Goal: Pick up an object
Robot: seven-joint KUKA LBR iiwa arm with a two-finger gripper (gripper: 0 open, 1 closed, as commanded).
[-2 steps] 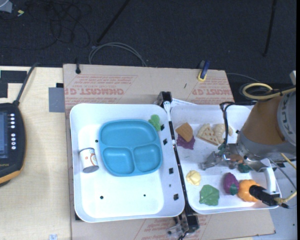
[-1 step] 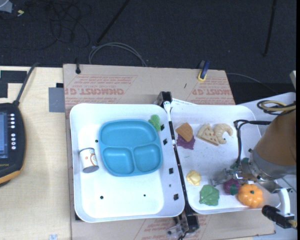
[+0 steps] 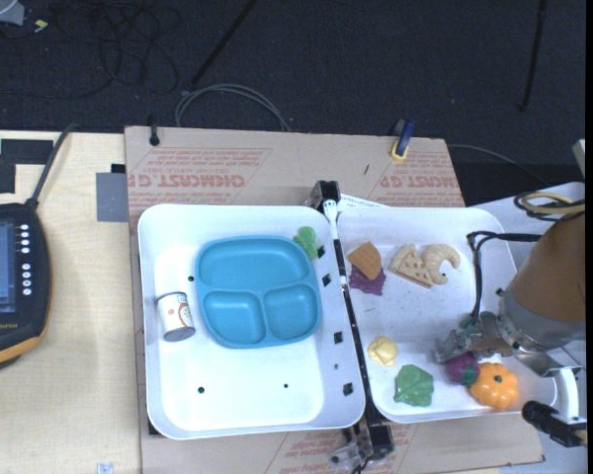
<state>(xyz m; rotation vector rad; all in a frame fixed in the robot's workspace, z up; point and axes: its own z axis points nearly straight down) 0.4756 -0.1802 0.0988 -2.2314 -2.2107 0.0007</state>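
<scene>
My end effector hovered lower right, state unclear; purple toy directly beneath, orange pumpkin just right.

Pincer beside purple toy.

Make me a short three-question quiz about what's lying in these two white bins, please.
1. True or false: the blue plate lies in the right bin.
2. Which sits nearest the gripper? A) small can B) orange pumpkin C) yellow piece
3. What colour is the toy beside the pumpkin, at the gripper's tip?

Key: 1 false, it lies in the left bin; 2 B; 3 purple.
</scene>
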